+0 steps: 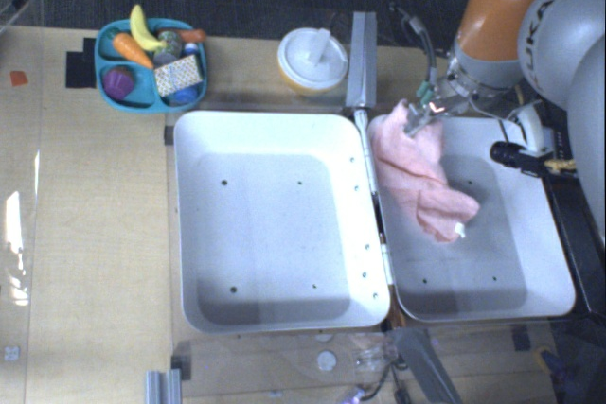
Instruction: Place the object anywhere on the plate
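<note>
A crumpled pink cloth (pixel 417 167) lies in the right bin (pixel 492 251), against its left wall and stretching toward the middle. Its top corner is drawn up to a peak between the fingers of my gripper (pixel 419 115), which is shut on it at the bin's back left corner. The blue sectioned plate (pixel 142 107) sits on the bench at the far back left, beyond the left bin. It holds toy food: a banana, a carrot, a purple piece and a few others.
The left bin (pixel 275 222) lies between the cloth and the plate. A white lidded bowl with a yellow rim (pixel 312 60) stands behind the bins, next to a grey metal post (pixel 361 61). A black cable fitting (pixel 516 156) sticks into the right bin from the right.
</note>
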Controlling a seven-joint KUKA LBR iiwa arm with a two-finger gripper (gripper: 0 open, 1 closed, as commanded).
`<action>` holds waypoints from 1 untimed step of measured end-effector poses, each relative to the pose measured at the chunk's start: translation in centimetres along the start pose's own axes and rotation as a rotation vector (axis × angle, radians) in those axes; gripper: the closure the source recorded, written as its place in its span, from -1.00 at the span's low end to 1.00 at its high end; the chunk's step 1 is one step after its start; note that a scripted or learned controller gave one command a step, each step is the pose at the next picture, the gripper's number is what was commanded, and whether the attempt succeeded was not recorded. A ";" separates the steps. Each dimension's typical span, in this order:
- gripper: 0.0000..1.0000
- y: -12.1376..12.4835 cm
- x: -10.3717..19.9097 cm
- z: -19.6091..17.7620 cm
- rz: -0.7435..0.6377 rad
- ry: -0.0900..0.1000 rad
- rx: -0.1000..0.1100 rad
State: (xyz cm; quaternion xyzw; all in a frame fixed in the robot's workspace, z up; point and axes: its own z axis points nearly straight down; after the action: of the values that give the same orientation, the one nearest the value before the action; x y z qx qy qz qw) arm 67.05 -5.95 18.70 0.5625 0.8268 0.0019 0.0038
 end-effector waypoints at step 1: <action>1.00 0.3 0.0 -4.0 -0.008 0.000 -0.002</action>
State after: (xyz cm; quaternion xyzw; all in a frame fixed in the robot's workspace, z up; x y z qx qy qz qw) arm 67.28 -5.79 22.72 0.5594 0.8289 0.0026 0.0046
